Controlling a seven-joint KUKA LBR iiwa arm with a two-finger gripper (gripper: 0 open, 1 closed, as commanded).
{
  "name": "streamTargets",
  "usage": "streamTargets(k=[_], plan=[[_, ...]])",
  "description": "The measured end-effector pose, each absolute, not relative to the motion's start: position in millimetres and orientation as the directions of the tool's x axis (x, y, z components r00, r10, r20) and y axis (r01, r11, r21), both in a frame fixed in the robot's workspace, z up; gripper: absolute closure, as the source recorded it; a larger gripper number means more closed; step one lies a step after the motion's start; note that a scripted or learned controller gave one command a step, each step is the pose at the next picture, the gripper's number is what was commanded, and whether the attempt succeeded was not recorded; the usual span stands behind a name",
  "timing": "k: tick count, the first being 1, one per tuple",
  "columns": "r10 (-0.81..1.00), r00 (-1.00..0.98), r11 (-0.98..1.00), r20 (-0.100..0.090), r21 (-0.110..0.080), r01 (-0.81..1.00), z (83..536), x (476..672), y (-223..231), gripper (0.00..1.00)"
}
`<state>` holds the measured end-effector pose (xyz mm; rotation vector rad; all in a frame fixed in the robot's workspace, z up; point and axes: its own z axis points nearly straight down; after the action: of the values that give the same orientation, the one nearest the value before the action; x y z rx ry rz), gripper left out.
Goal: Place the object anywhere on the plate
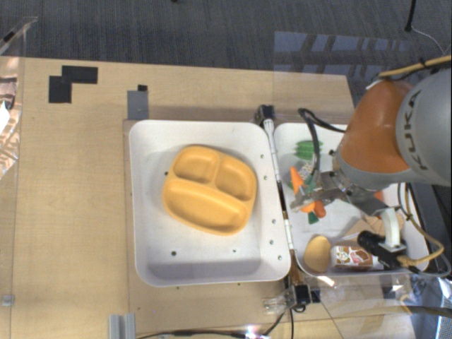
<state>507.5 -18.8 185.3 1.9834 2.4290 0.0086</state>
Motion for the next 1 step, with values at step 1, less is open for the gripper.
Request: streamTargets(k=[1], plan=[[0.980,-0.200,0.200,-0.001,0.008,0.980,185.4,507.5,-18.8,0.00]])
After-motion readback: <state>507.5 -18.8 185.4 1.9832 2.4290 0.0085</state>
